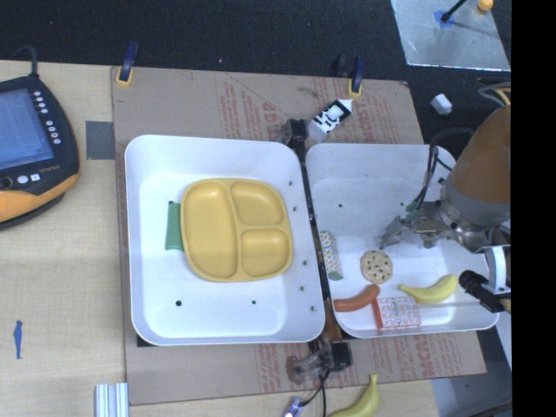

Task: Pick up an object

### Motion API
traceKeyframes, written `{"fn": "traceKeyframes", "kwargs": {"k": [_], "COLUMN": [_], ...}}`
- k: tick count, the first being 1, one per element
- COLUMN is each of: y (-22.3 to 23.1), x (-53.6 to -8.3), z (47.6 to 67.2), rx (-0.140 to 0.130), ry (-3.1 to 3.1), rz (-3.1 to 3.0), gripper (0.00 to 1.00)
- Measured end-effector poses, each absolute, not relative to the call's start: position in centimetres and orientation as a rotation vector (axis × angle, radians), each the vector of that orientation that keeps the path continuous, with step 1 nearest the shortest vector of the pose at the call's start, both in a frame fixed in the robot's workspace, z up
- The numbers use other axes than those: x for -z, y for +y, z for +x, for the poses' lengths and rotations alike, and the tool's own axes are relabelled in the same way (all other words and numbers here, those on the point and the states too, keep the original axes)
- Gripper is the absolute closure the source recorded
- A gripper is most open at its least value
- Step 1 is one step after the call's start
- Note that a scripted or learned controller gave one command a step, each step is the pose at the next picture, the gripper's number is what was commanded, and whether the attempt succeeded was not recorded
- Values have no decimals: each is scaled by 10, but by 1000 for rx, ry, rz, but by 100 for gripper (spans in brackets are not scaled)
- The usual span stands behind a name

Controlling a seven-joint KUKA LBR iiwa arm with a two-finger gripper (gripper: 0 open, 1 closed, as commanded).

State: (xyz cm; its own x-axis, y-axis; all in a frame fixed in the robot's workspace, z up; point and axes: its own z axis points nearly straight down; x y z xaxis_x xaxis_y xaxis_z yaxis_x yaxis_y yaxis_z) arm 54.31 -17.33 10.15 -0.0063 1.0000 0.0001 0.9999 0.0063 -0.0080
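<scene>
Cookie (376,267) between hot dog (356,300) and banana (430,290), claw (393,234) just above, finger state unclear

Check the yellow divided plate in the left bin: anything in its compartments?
Empty. All three compartments of the yellow plate show bare yellow; a green item sticks out from under its left edge.

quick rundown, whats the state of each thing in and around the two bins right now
yellow divided plate: lying flat in the left bin, right way up
green flat piece: partly tucked under the plate's left edge
cookie: flat in the right bin
hot dog: lying at that bin's front edge
banana: lying beside the red-and-white packet
gripper: low in the right bin, apart from the cookie
second banana: on the bench, outside the bins
</scene>
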Motion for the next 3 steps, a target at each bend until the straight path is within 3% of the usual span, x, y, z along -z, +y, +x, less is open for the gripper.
{"fn": "traceKeyframes", "kwargs": {"k": [1, 2, 3], "y": [-108, -110, -161], "x": [-102, -113, -145], "z": [510, 510, 551], "rx": [-5, -8, -3], "ry": [-2227, -2232, -2222], "rz": [-2210, -2206, -2219], "gripper": [0, 100, 100]}}
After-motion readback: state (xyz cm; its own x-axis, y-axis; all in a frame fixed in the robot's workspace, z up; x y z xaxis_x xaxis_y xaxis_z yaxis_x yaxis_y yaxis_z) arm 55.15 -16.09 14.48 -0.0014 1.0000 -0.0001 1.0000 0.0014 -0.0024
